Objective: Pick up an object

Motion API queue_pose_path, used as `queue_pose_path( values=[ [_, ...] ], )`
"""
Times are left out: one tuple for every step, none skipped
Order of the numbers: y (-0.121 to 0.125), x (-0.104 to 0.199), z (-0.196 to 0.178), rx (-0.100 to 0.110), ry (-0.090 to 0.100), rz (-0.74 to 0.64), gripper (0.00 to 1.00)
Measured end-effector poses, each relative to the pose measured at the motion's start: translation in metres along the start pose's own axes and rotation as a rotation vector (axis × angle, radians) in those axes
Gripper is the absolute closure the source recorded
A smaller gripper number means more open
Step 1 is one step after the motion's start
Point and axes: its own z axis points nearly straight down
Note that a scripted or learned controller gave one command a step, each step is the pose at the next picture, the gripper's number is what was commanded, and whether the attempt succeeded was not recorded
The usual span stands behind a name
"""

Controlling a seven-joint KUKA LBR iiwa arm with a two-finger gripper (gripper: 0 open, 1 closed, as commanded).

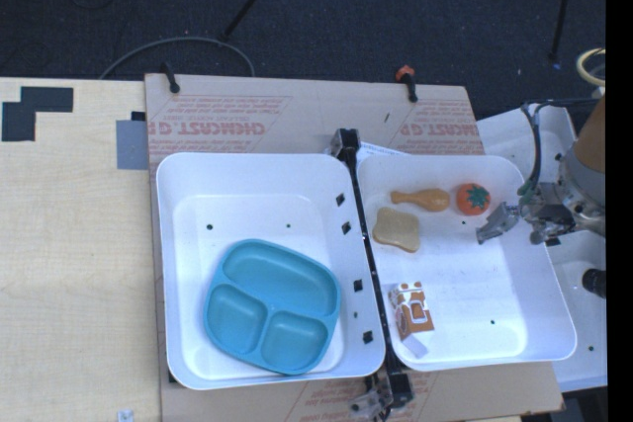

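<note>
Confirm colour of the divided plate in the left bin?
Light blue, plain, no pattern. The divided plate shows clearly in the camera view.

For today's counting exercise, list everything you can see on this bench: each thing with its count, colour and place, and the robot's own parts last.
bins: two, white, side by side on the bench
plate: one, blue, three compartments, in the left bin
drumstick: one, tan, top of the right bin
tomato: one, orange-red with a green top, right of the drumstick
toast: one, tan, below the drumstick
packet: one, orange and white, lower left of the right bin
clamps: two, one black and one orange-tipped, on the board's far edge
end effector: one, grey, over the right bin's right side, below the tomato
</note>
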Motion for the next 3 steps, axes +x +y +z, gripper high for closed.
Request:
queue_pose_path(
  values=[
    [-0.001,0.01,0.051,0.0,0.001,0.002,0.0],
    [-0.002,0.011,0.105,0.0,0.001,0.0,0.0],
    [-0.001,0.01,0.091,-0.003,-0.001,0.004,1.0]
  ],
)
